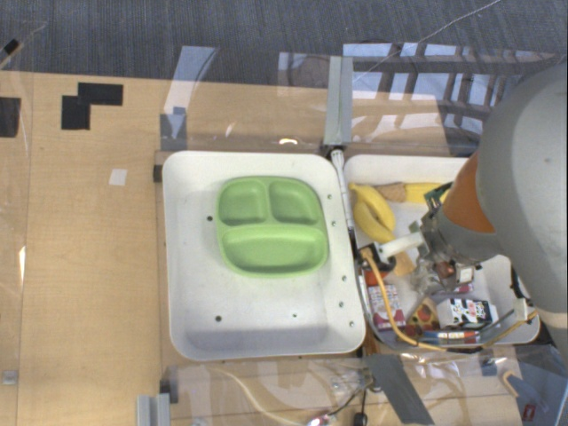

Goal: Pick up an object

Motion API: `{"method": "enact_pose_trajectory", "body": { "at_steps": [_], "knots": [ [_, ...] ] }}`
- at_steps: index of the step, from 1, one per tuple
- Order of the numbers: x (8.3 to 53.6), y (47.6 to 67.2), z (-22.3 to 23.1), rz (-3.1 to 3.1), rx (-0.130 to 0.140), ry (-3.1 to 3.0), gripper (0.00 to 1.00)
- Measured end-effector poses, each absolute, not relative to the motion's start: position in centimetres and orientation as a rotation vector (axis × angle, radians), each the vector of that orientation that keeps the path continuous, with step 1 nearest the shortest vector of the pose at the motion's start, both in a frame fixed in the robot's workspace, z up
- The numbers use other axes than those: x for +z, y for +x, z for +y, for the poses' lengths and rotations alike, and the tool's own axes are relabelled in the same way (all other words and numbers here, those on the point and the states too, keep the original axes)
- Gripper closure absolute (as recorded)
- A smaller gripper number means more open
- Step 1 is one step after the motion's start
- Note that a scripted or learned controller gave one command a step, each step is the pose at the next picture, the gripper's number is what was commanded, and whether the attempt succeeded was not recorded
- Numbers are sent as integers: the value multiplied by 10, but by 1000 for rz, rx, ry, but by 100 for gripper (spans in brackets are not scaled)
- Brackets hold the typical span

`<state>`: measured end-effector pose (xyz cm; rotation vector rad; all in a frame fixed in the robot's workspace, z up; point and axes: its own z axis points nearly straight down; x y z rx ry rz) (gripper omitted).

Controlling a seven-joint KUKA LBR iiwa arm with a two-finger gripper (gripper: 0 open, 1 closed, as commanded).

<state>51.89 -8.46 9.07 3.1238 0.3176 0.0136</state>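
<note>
The right bin point(404, 169) holds a clutter of small things. A yellow banana point(373, 211) lies at its upper left, with a brownish piece point(393, 191) beside it. A dark packet with red point(382, 304) lies lower left and a black and white box point(468, 311) lies lower right. The arm comes down over this bin, its orange band point(461, 204) above the wrist. My gripper point(424, 269) hangs low among the items near the bin's middle, just right of the banana.
The left bin point(191, 264) carries a green three-compartment plate point(271, 224). A yellow cable point(399, 322) loops along the right bin's lower edge. The grey arm body point(528, 176) covers the right bin's right side. A metal divider point(337, 105) stands behind the bins.
</note>
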Motion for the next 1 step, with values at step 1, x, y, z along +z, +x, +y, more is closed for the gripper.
{"method": "enact_pose_trajectory", "body": {
  "at_steps": [1],
  "knots": [
    [101,520,-83,329,17,3124,100]
  ]
}}
